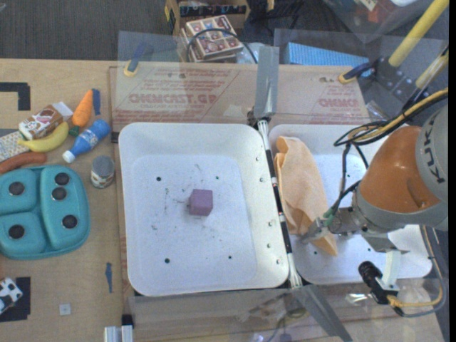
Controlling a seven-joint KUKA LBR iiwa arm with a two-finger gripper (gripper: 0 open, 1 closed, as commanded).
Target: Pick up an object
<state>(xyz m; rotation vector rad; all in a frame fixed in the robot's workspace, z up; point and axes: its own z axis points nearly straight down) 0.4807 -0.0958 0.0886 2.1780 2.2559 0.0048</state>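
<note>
A small purple cube (pixel 200 202) lies near the middle of the left bin (pixel 142 148). A tan-orange cloth (pixel 298 180) is draped along the left side of the right bin (pixel 342 266), from its far wall down toward the front. My gripper (pixel 322 229) is low in the right bin, at the cloth's near end, and its tip touches or overlaps the fabric there. A corner of the cloth (pixel 327 246) shows just below the gripper. The grey arm with its orange band (pixel 399 180) covers the right half of that bin.
Left of the bins lie a teal tray (pixel 39 212), a banana (pixel 44 141), a carrot (pixel 84 107), a blue-and-white bottle (pixel 87 140) and a small can (pixel 102 171). A cardboard box (pixel 206 20) stands behind. White paper (pixel 413 251) lies under the arm.
</note>
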